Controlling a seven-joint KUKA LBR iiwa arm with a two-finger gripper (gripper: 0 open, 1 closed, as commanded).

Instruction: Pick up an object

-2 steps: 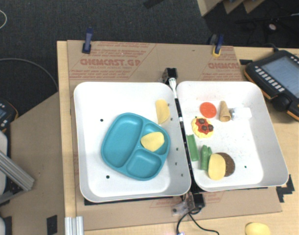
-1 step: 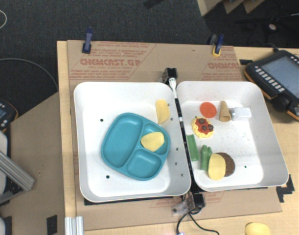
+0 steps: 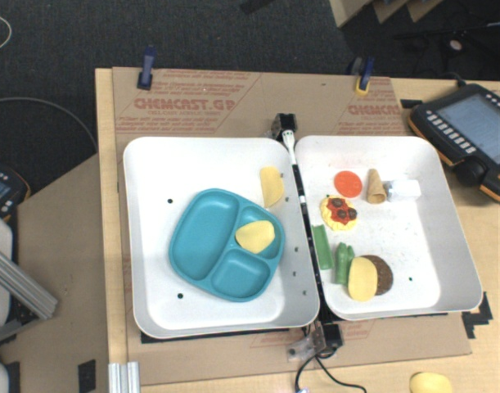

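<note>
Plate (image 3: 202, 244): smooth teal plastic, three compartments.
Cone (image 3: 374, 185): tan, ridged.
Board (image 3: 192, 101): cardboard, printed "CHEMCAST".
Pincer: state cannot be told.

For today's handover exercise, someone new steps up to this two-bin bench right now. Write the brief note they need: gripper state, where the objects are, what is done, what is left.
Gripper: not in the camera view; nothing is held.
Left bin: a teal divided plate with a yellow piece in its right compartment; a second yellow piece lies on the bin floor beside the divider.
Right bin: red disc, cone, small pizza-like toy, two green sticks, and a brown disc partly covered by a yellow piece.
Done: no pick shows.
Left: pick up one object.
</note>
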